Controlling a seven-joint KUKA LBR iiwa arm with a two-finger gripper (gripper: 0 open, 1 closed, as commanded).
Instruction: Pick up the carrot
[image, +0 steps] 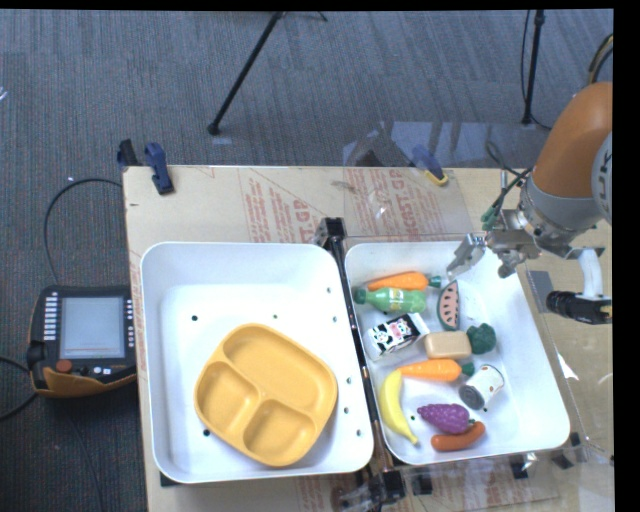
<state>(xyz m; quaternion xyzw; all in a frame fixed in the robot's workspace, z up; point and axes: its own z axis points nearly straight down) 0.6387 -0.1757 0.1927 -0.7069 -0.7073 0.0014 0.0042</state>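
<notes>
Two orange carrots lie in the right bin (530, 330). One carrot (397, 281) rests near the bin's far left, its green top pointing right, just above a green bottle (394, 299). The other carrot (431, 370) lies mid-bin under a tan block (447, 345), its green end to the right. My gripper (485, 258) hangs over the bin's far right corner, up and to the right of both carrots. It is open, with nothing between its fingers (463, 258).
The right bin also holds a watermelon slice (450, 303), milk carton (393, 334), green vegetable (482, 337), can (485, 386), banana (395, 405), grapes (445, 414) and sausage (458, 437). A yellow divided plate (265, 393) sits in the left bin (170, 290).
</notes>
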